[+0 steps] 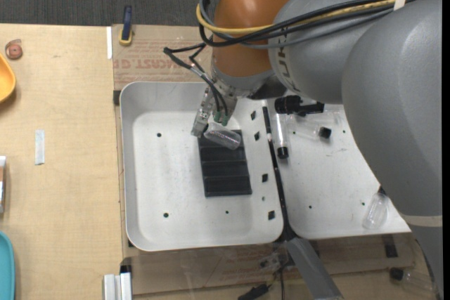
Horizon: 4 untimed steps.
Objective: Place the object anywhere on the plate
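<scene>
While under the gripper (211,119), black ribbed rectangular object (225,168), left bin (140,172)

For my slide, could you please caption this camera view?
KUKA arm lowers its pincer over a black ridged block in the left white bin.

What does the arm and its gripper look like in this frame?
The arm is bulky, smooth grey, with a rounded orange band above the wrist. Yellow and black cables loop around it. The gripper is small, metallic, with thin wires.
</scene>
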Motion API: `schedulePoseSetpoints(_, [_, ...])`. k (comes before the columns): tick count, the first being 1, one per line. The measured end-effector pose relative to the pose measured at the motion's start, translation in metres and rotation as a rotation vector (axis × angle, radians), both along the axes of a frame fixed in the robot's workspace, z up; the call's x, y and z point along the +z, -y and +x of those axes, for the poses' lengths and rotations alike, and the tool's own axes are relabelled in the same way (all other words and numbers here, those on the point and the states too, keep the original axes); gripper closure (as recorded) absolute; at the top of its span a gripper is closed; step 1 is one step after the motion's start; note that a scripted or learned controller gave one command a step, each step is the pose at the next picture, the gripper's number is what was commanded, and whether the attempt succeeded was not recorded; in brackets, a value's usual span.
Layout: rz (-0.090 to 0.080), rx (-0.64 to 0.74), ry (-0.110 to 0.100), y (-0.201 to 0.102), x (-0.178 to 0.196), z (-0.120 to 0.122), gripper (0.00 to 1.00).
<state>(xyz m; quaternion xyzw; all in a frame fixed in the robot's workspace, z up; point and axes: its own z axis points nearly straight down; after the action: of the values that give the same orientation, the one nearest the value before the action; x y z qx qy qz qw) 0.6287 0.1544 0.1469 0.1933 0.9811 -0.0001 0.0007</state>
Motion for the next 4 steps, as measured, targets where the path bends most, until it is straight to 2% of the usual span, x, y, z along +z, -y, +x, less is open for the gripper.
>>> schedulePoseSetpoints(1, [0.0, 0.0, 0.0, 0.0, 0.0, 0.0, 0.0])
schedulePoseSetpoints(2, [-0.001, -0.631, 0.0, -0.045, 0.01, -0.002, 0.0])
schedulePoseSetpoints(3, [-0.003, -1.003, -0.001, -0.055, -0.056, 0.018, 0.0])
schedulePoseSetpoints(4, [-0.002, -1.159, -0.002, -0.062, -0.056, -0.028, 0.0])
